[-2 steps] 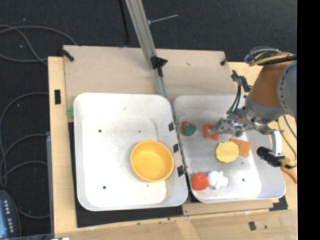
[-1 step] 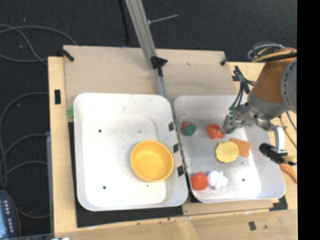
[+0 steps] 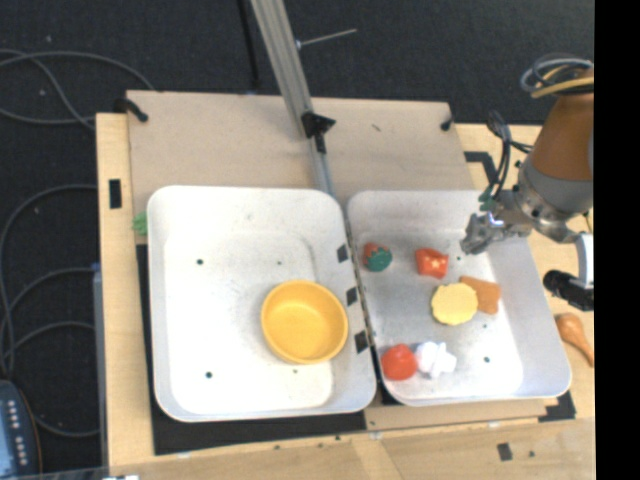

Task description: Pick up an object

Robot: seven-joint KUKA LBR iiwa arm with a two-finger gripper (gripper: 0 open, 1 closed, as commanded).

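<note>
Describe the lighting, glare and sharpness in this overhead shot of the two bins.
Camera view: even, soft light with faint shadows; the left bin and right bin look bright but not blown out; the yellow bowl shows a mild sheen; small items like the red ball are soft and low in detail; the gripper is slightly blurred.

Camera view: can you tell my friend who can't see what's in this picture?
A robot arm's pincer hovers over the right bin, which holds small toys including a yellow disc and a red ball. The left bin holds a yellow bowl.
</note>
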